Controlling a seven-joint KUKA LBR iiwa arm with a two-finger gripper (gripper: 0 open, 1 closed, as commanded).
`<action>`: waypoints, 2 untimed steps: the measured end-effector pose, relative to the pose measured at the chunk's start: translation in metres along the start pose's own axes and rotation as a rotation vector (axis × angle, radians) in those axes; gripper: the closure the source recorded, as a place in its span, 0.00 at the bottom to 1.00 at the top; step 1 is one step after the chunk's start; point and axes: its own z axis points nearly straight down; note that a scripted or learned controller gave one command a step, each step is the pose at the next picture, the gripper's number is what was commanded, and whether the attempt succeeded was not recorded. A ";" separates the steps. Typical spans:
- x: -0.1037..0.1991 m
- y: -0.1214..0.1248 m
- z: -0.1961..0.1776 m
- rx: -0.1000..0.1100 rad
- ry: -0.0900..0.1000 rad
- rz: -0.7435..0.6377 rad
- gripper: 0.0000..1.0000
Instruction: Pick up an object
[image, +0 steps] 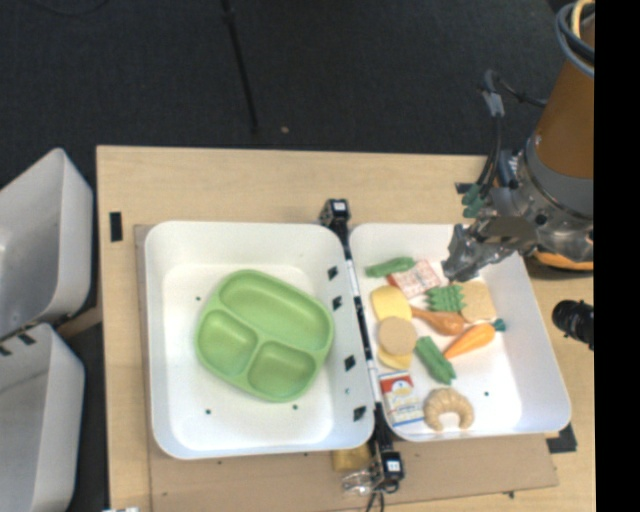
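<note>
Hovering over the upper part of the right bin (535, 395), my jaws (463, 262) hung dark against the toys; whether they stood open or closed I could not tell. Below lay play food: a green leafy piece (446, 298), two carrots (470, 340), a croissant (449, 408). I judged all light, stiff, rather slick; a carrot's thick middle seemed the best hold. The wooden surface (250, 180) carried both bins, the left bin (165, 400) holding a green tray (264, 335). Crowding left little room.
</note>
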 end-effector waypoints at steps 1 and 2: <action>0.021 0.082 0.230 0.005 0.001 -0.003 1.00; 0.114 0.053 0.001 -0.019 0.008 -0.013 1.00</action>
